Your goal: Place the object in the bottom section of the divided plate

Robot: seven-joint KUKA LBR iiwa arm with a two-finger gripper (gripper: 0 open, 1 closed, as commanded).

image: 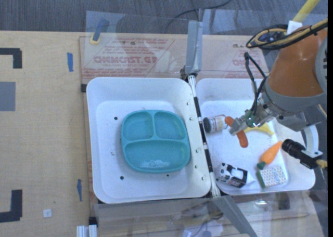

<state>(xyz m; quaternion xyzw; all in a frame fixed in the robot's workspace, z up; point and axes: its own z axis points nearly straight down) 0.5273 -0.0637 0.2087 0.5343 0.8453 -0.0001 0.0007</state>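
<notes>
Two white bins sit side by side on the tabletop (41, 153). The left bin (99, 95) fills the middle of the picture. One teal divided plate (155, 141) lies flat in it. The plate has three parts: two small ones at the top and one wide one at the bottom. Nothing lies on the plate.

The right bin (218, 90) is at the right of the picture and holds several small things. One small bottle (214, 123) with a dark cap lies on its side near the bin's left wall. One orange sausage-shaped thing (242, 139) lies just below the gripper (243, 125). One yellow banana (266, 129) lies to the right of it. One toy carrot (270, 154) sits lower right, and one spotted sponge (272, 175) lies just below it. One black and white thing (232, 174) rests near the bin's bottom edge.

The grey and orange arm (294, 69) comes in from the right. Its gripper is low over the right bin, between the bottle and the banana. I cannot tell if the jaws are wide or closed, or if they hold anything.
</notes>
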